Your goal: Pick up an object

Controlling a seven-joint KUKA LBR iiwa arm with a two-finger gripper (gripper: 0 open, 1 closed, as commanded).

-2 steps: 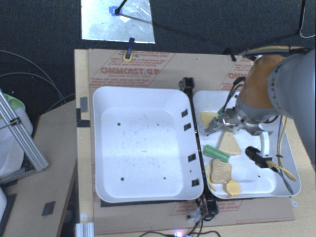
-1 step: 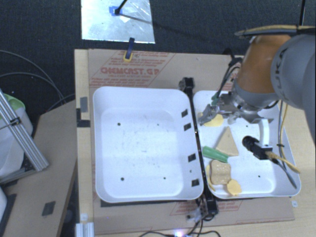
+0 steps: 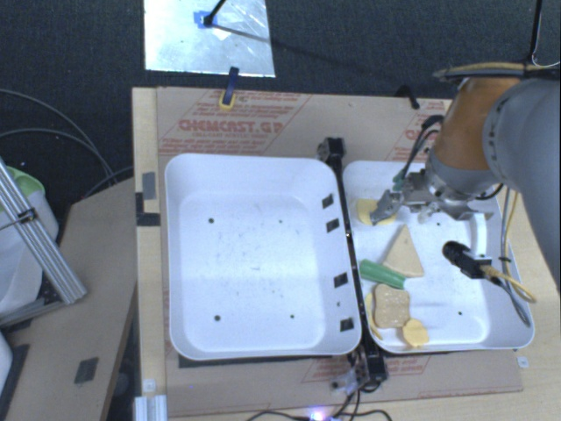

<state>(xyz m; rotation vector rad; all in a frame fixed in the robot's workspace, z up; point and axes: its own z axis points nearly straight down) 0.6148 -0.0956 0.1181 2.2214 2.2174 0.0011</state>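
On the desk (image 3: 237, 125), the left bin (image 3: 254, 261) is sitting against the left wall of the right bin (image 3: 447, 318) and is playing no part in this step. All the candidate objects are lying in the left half of the right bin.

The yellow disc (image 3: 363, 210) is resting in the upper-left part of the right bin, close to its left wall. The gripper (image 3: 386, 209) is hanging just beside that disc, on the side away from the right bin's left wall and low over its floor. This view is not showing whether the gripper is open or closed. Lower in the right bin, a green stick (image 3: 380, 273), a pale wedge (image 3: 404, 254), a tan square (image 3: 391, 303) and a small yellow round (image 3: 414, 332) are lying close together.

The step in hand is probably the approach to the yellow disc. Procedure:

1. Shift the gripper toward the right bin's left wall until it is centring over the disc.
2. Keep clear of that wall while descending straight down.
3. Close only when the disc is sitting squarely inside the gripper.
4. Lift vertically.

Caution: the disc is lying flat and low, so an off-centre closure is likely to push it against the wall.
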